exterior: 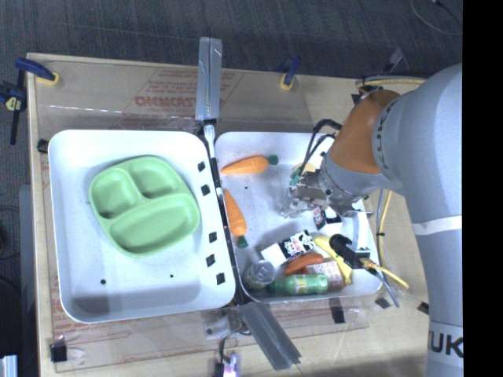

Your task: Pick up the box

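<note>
A pale wooden bench (118,81) over dark carpet carries two shallow white bins side by side, with faint reversed red lettering, unreadable, printed on the clear sheet behind them and the letters "UK" showing on the arm's base at the frame's lower right. The grey arm, its orange band (357,136) above the wrist, reaches in from three o'clock and sets its gripper (302,199) low over the middle of the right bin (259,141); whether the fingers are spread or closed cannot be told from this angle, and nothing is seen held. At about six o'clock from the gripper lies the box (289,247), a small white carton with a black cow-patch print, resting flat near the bin's front. Just beside it are a yellow banana (336,251), a red-orange item (302,263), a green bottle (299,285) and a silvery can (259,273). Two carrots lie at nine and eleven o'clock, one along the bin's left wall (233,213), one near the back (245,165). The left bin (78,144) holds a green divided plate (144,204).
</note>
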Controlling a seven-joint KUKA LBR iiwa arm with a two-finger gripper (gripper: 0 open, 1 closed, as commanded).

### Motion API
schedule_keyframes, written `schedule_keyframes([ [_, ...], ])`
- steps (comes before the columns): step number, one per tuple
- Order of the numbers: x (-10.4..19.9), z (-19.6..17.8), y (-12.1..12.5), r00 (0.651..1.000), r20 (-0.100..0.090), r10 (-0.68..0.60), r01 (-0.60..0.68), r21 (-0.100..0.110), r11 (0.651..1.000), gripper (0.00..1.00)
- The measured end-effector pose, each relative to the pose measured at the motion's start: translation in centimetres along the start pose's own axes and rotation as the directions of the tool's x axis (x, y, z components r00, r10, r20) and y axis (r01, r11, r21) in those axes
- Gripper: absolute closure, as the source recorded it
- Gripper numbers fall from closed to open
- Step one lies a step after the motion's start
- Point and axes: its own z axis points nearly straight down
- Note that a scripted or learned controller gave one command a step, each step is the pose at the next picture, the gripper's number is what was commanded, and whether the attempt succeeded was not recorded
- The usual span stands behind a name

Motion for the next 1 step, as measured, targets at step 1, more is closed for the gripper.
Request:
schedule_keyframes([
  [1,0.00,0.00,0.00,1.000,0.000,-0.001,0.001,0.000,1.000,0.00],
])
